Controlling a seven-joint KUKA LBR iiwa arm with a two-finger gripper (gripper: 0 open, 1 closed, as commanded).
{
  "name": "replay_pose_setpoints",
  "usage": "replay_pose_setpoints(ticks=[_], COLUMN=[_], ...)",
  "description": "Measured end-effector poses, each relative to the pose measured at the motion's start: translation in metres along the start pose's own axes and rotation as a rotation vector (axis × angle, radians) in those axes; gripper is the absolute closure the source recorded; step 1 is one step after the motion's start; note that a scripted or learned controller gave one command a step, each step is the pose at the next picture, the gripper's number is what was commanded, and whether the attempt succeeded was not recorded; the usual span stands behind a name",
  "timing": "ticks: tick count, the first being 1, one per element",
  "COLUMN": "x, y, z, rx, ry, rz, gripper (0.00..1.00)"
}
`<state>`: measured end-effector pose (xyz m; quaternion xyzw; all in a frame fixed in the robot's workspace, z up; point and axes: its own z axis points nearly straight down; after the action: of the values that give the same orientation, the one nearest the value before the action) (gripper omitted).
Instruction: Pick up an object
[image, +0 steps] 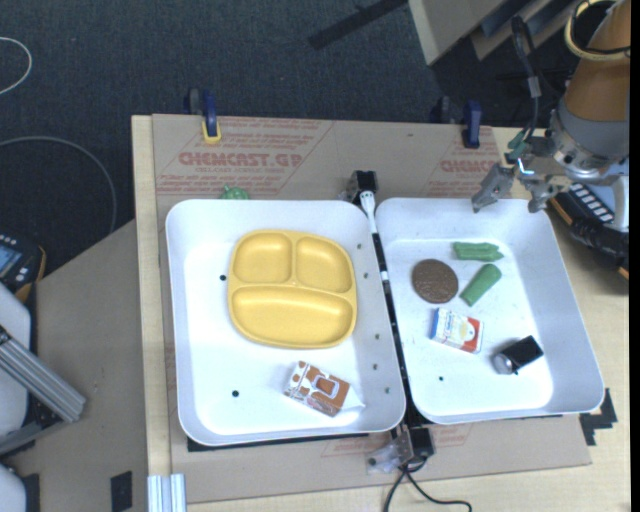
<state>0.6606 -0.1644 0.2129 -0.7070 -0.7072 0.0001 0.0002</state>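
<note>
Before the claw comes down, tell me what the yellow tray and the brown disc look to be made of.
Yellow tray: likely moulded plastic, smooth with a soft sheen, with three rounded compartments. Brown disc: unclear; flat, matte, faintly speckled, perhaps rubber or a toy cookie.

Bright, even light; soft shadows; slight overall blur.

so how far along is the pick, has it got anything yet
Nothing looks picked yet. The gripper hangs with open jaws over the far rim of the right bin, holding nothing. The brown disc, green pieces, small carton and black block all lie in the bin. Descent, grasp and lift remain.
</note>
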Motion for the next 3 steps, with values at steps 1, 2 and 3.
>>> replay_pose_setpoints(ticks=[1,2,3], x=[0.0,0.047,0.045], y=[0.001,-0.028,-0.094], z=[-0.011,-0.219,-0.137], rx=[-0.004,-0.023,0.009], ry=[-0.001,-0.004,0.002], rz=[-0.001,-0.004,0.003], gripper=[1.0,1.0,1.0])
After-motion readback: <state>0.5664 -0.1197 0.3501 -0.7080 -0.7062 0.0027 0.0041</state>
